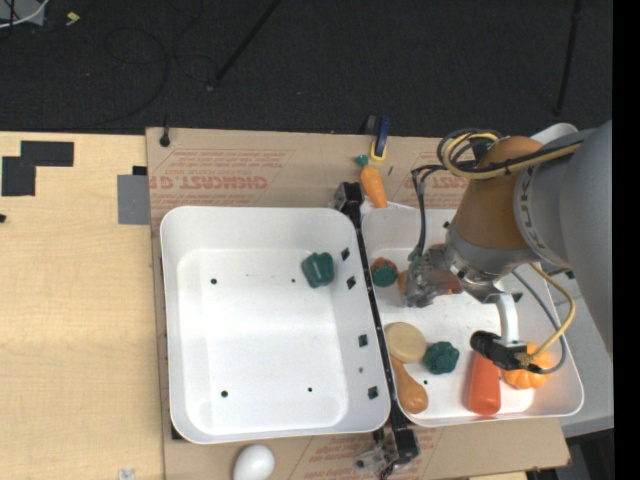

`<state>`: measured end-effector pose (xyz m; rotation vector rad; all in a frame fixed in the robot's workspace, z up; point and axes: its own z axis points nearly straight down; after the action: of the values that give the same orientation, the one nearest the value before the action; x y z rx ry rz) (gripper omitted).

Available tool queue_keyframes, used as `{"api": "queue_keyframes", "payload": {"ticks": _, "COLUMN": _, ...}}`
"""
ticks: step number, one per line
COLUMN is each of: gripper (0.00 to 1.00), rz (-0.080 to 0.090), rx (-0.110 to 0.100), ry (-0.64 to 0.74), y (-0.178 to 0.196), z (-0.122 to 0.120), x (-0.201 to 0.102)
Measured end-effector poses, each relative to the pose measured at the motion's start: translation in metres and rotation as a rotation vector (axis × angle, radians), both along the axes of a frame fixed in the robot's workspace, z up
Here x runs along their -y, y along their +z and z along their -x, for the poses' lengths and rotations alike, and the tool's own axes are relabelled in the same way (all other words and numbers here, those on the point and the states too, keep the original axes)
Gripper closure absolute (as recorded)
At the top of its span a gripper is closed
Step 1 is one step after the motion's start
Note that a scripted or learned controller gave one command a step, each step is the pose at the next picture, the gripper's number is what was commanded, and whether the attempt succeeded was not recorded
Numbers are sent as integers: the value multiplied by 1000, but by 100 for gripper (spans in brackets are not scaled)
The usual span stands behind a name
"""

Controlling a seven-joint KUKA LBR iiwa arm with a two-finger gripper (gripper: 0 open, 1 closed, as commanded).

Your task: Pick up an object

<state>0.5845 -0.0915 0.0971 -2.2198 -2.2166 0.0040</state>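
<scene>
My hand (pixel 420 286) hangs low in the right bin (pixel 570 393), close to a small orange-and-green toy (pixel 383 271) by the divider; I cannot tell how the hand is set. The toy looks light, rounded, likely smooth plastic, so I judge it may slip; I would take it across its middle. It shows no clear long axis. By contrast, the tan gourd (pixel 407 363) lies lengthwise toward the near rim, beside a red cylinder (pixel 482 385).
</scene>
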Motion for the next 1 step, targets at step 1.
{"api": "queue_keyframes", "payload": {"ticks": 1, "gripper": 100, "rz": 8, "rx": 16, "ry": -1, "y": 108, "z": -47, "x": 70}}
